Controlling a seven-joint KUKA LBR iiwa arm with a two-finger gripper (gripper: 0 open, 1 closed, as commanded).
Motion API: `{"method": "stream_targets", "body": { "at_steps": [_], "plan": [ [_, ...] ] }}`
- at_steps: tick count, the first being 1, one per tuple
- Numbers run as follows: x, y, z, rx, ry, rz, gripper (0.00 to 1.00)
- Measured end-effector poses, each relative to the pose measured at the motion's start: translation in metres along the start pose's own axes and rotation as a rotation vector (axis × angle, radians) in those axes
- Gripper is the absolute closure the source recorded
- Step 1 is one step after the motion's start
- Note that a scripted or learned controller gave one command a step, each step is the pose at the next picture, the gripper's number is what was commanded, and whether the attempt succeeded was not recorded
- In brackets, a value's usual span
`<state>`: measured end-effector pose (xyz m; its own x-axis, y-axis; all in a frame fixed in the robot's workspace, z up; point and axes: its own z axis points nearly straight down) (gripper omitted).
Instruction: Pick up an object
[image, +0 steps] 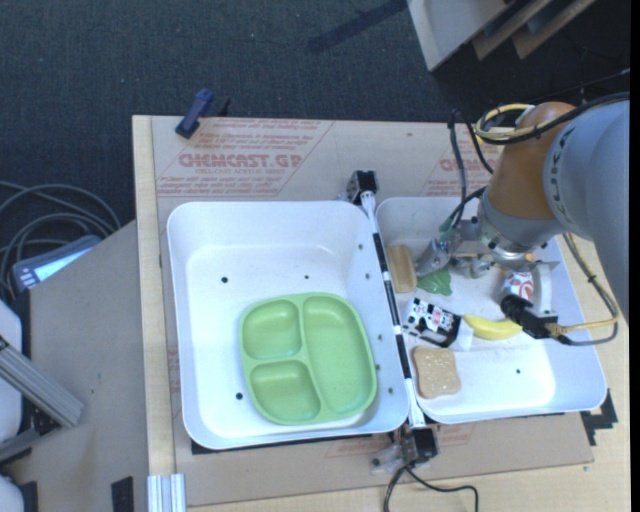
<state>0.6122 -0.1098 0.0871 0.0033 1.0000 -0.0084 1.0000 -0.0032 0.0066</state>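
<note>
My gripper hangs low over the back left of the right bin, on the grey arm with its orange band. Right under and beside it lies a small green object. A tan block rests against the bin's left wall. In front of these are a black-and-white patterned box, a yellow banana and a brown toast-like slab. A red-and-white can is partly hidden under the arm.
The left bin holds a green divided tray. A black clip sits where the bins meet at the back, another at the front. A blue object lies on the bench's far left corner.
</note>
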Motion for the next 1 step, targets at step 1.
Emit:
{"method": "stream_targets", "body": {
  "at_steps": [1],
  "plan": [
    [-0.0583,0.0258,0.0033,0.01,0.02,-0.007,0.0]
  ]
}}
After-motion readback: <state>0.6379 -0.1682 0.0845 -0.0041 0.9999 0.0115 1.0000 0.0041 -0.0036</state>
